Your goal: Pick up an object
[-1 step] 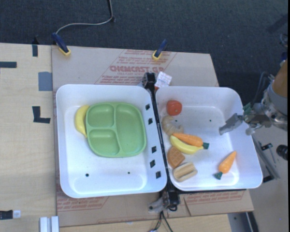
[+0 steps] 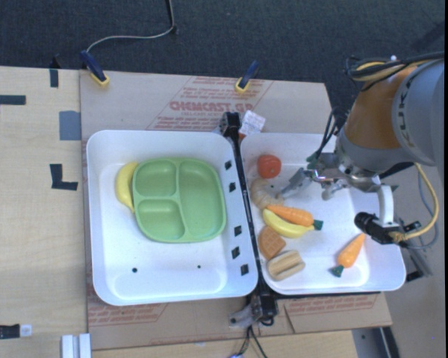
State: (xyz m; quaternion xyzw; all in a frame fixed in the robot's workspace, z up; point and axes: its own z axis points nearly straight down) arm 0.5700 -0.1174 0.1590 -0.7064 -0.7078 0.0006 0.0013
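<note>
The right bin (image 2: 373,278) holds a red tomato (image 2: 268,165), a pale beige piece (image 2: 262,195), an orange carrot (image 2: 289,215) lying on a yellow banana (image 2: 285,227), a brown waffle-like piece (image 2: 271,242), a bread roll (image 2: 285,264) and a second small carrot (image 2: 350,251). My gripper (image 2: 310,183) hangs over the bin's upper middle, just right of the tomato and above the carrot. Its fingers (image 2: 293,186) are spread apart with nothing between them. The grey and orange arm (image 2: 384,118) reaches in from the right.
The left bin (image 2: 104,274) holds a green divided plate (image 2: 179,200) with a yellow banana (image 2: 124,185) tucked under its left side. A black divider (image 2: 239,192) separates the bins. Yellow clamps (image 2: 95,69) hold the cardboard at the back.
</note>
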